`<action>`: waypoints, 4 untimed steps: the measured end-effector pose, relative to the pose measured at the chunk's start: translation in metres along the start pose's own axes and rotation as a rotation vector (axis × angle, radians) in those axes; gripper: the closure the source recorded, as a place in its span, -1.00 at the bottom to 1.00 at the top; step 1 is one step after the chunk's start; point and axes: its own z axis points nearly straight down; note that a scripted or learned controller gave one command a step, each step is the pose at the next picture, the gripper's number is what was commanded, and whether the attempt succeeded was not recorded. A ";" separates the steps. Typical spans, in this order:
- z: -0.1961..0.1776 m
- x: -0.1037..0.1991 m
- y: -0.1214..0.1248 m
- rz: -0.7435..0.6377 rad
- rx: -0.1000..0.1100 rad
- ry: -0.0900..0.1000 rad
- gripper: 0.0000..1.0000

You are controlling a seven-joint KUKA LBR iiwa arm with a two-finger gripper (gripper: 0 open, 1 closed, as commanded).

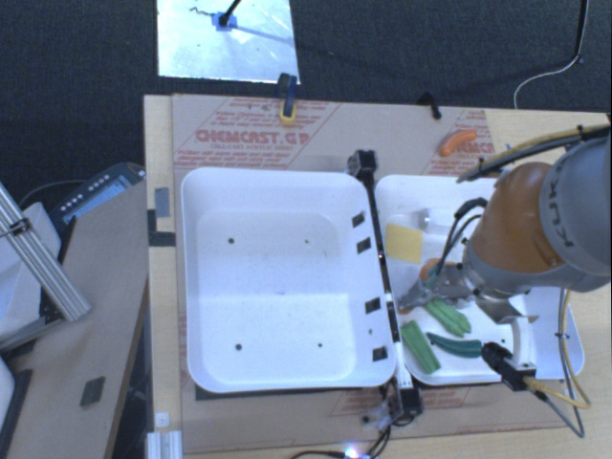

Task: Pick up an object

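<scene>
The right bin (pixel 418 187) holds a flat yellow block (pixel 403 243), a light green stick (pixel 418 345), a second green piece (pixel 448 316) and a dark teal curved piece (pixel 457 345). A small orange piece (pixel 431 265) peeks out beside the wrist. My gripper (pixel 424 291) hangs low over the left middle of this bin, just above the green pieces and below the yellow block. The arm's orange band and grey body cover the bin's right half. Nothing is visibly held.
The left bin (pixel 277 177) sits beside it, split off by a black-clipped divider (pixel 375 256). An orange object (pixel 457 142) lies on the board behind the right bin. A yellow-and-blue clamp (pixel 287 101) stands at the board's back edge.
</scene>
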 end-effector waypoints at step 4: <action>-0.232 0.122 0.032 -0.012 0.007 0.001 1.00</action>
